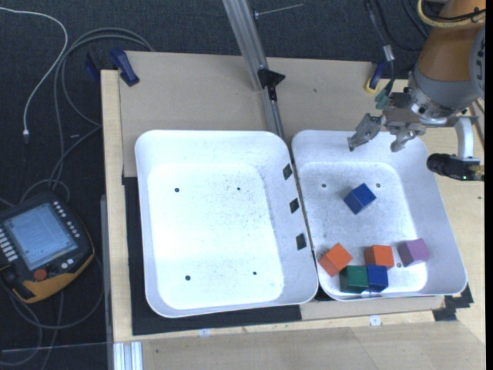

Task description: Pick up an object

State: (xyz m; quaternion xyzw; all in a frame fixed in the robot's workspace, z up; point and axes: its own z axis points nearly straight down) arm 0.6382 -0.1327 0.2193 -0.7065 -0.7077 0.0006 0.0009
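Note:
My gripper (381,139) hangs over the far rim of the right bin (439,206), its two fingers spread open with nothing between them. A blue cube (360,198) lies alone in the middle of that bin, below and slightly left of the gripper. Along the bin's near edge sit an orange cube (335,258), a green cube (355,277), a second blue cube (377,277), another orange cube (379,256) and a purple cube (414,250).
The left bin (154,206) lies beside the right one. A slanted metal pole (246,33) runs down to the gap between the bins. A teach pendant (37,245) and cables lie on the floor at left.

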